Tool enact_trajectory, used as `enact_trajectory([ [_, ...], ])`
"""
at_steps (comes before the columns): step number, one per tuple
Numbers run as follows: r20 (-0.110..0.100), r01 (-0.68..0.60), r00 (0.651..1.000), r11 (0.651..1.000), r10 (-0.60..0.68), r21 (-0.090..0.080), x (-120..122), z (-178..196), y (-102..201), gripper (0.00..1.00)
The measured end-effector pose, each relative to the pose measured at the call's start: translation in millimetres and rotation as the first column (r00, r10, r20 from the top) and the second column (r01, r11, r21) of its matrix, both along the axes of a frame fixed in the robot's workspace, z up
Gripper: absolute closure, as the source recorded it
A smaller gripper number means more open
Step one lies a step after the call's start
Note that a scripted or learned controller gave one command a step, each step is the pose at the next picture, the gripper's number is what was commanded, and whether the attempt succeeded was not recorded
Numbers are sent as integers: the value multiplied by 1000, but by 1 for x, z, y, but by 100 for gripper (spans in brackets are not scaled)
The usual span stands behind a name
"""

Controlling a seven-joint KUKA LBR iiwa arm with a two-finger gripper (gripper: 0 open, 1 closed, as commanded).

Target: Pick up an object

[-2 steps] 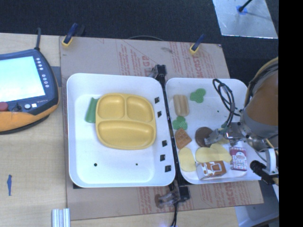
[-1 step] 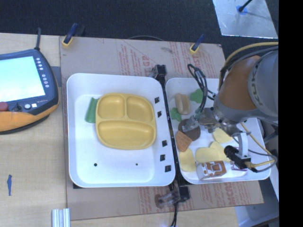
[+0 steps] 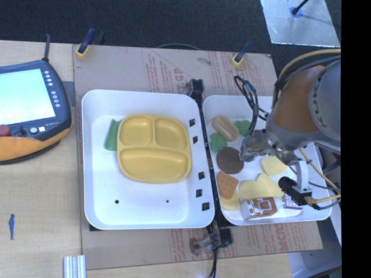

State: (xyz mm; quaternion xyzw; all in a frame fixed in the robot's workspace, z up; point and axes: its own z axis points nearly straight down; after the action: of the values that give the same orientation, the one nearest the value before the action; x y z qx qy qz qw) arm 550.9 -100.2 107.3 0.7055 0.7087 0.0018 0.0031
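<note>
The tool [image 3: 255,146] hangs low in the right bin [image 3: 324,216] near its middle, I cannot tell if it is open, and the brown disc [image 3: 229,160], waffle [image 3: 227,185] and bun [image 3: 224,127] lie so close that it may bump one and grab nothing.

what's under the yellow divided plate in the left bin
A green flat piece sticks out from beneath the yellow plate at its left edge. How far it reaches underneath is hidden by the plate.
</note>
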Motion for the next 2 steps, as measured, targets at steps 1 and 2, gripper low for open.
enact_trajectory([
  [1,-8,3,1000,1000,-3,1,-11,31,-19,100],
  [2,-9,3,1000,1000,-3,2,-10,30,-19,0],
])
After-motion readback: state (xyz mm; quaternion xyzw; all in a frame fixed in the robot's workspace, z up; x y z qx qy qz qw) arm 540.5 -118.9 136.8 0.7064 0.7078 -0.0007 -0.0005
